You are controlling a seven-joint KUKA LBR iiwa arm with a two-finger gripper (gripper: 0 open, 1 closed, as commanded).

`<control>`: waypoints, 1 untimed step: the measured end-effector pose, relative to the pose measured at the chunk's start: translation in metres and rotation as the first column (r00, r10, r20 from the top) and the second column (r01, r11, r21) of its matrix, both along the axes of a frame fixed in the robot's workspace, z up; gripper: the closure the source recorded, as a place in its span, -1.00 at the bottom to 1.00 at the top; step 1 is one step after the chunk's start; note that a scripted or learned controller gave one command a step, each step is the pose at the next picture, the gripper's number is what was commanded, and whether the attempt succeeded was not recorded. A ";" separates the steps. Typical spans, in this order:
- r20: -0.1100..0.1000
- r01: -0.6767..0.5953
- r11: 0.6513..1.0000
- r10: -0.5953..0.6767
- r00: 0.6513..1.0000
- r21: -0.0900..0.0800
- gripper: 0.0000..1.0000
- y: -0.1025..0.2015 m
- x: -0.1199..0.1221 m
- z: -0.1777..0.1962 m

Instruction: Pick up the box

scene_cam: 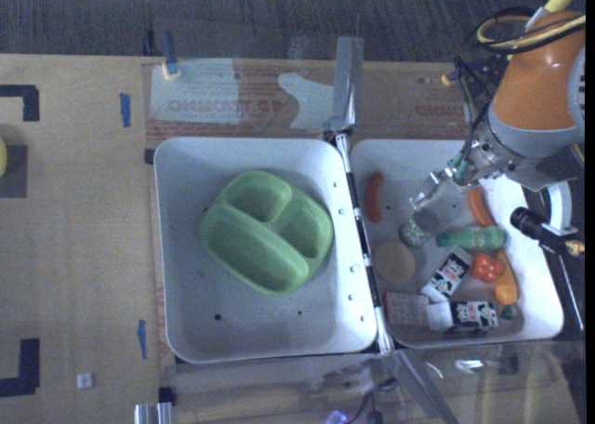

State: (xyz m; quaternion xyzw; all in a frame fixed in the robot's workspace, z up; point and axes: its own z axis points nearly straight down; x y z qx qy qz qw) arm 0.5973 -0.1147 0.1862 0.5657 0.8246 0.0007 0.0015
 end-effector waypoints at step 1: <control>-0.003 0.075 0.997 -0.075 0.997 0.001 -1.00 0.013 0.025 -0.087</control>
